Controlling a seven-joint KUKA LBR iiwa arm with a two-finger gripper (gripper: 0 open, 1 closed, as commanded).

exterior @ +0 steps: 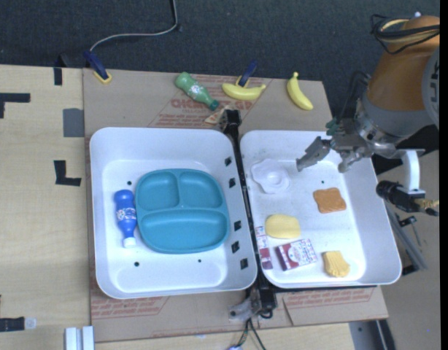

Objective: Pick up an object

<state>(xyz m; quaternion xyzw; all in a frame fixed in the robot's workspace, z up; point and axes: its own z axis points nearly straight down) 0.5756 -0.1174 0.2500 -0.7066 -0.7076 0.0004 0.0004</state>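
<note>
My gripper [330,159] hangs over the back of the right bin [381,228], its two fingers spread open with nothing between them. Below it in that bin lie a brown toast slice [330,200], a clear plastic cup [271,178], a pale yellow lump [283,226], a red and white carton [290,254] and a small yellow piece [336,264]. The toast slice is nearest, a little in front of the fingers.
The left bin [107,152] holds a teal divided plate [183,210] and a blue bottle [125,216]. Behind the bins on the cardboard lie a green bottle [195,90] and two bananas [243,90] [299,93]. A black divider [238,188] separates the bins.
</note>
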